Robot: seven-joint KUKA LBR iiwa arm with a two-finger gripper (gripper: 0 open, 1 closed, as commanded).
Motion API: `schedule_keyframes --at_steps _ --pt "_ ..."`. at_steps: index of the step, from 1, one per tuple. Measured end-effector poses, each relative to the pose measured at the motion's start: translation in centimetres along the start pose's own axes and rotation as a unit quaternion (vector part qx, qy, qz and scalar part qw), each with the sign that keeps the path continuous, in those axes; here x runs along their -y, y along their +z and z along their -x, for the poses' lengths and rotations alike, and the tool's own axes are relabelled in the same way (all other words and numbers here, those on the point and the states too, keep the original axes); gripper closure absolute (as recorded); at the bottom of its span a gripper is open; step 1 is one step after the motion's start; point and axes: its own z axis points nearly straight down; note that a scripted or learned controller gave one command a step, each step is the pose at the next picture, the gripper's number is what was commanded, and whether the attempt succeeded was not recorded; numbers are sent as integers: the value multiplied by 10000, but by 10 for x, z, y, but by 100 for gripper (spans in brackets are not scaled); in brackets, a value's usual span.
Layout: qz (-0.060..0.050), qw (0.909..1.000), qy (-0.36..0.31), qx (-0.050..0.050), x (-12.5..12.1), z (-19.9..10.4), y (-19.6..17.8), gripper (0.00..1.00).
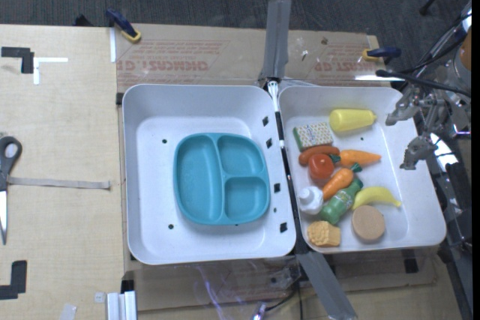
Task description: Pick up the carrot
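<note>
The gripper (415, 133) hangs at the right edge of the right bin (420, 236), in the right part of the frame. Its two fingers stand apart, with nothing between them. The carrot (337, 180) lies in the middle of this bin, tilted, just under a red tomato (322, 165) and touching a green bottle (341, 202). A second orange carrot piece (360, 157) lies above it. A banana (377, 196) is near the lower right. The left bin (142, 236) holds a blue plate (222, 178).
</note>
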Motion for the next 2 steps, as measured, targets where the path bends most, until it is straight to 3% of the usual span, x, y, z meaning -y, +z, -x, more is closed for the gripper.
schedule_keyframes --at_steps 1,2 --pt "2 9953 -973 -3 -18 31 147 0" --pt "-2 9891 -1470 5 -54 2 166 0"
